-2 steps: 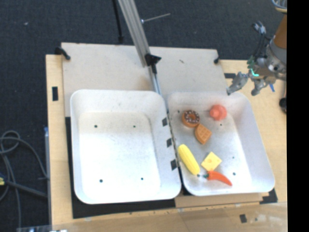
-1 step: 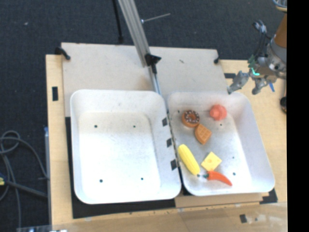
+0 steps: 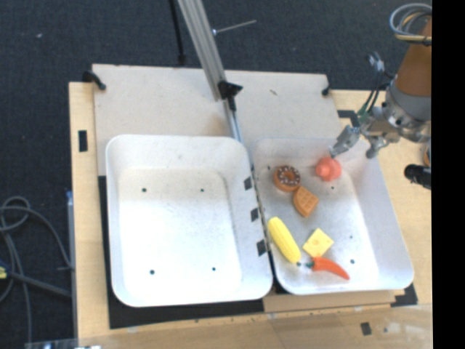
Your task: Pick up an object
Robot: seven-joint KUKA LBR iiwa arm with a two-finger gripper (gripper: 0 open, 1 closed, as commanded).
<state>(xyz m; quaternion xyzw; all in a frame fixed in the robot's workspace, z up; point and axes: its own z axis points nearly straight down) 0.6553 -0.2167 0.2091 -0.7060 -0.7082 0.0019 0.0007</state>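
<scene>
The desk (image 3: 86,195) carries two shallow white bins side by side. The left bin (image 3: 116,217) takes up the desk's left and middle part. A slanted metal rail (image 3: 203,38) comes down from the far edge of the desk and ends at the seam between the bins.

The right bin (image 3: 378,224) holds six toys. By its left wall, toward the near edge, a yellow corn cob (image 3: 284,240) lies at a slant. Farther back, near the bin's far-left corner, sits a brown doughnut (image 3: 287,178), and just beside it, toward the near side, a tan waffle piece (image 3: 305,202). Near the middle of the bin's near part lies a yellow cheese wedge (image 3: 318,243), with an orange carrot (image 3: 329,267) just beyond it at the near edge; the carrot's green end lies close to the tip of the corn. A pink-red round toy (image 3: 328,169) rests near the bin's far edge, well apart from the cheese.

The gripper (image 3: 357,145) hangs over the far-right corner of the right bin, its two fingers spread apart with nothing between them. The left fingertip (image 3: 338,150) is just above and beside the pink-red toy; whether it touches cannot be told.
</scene>
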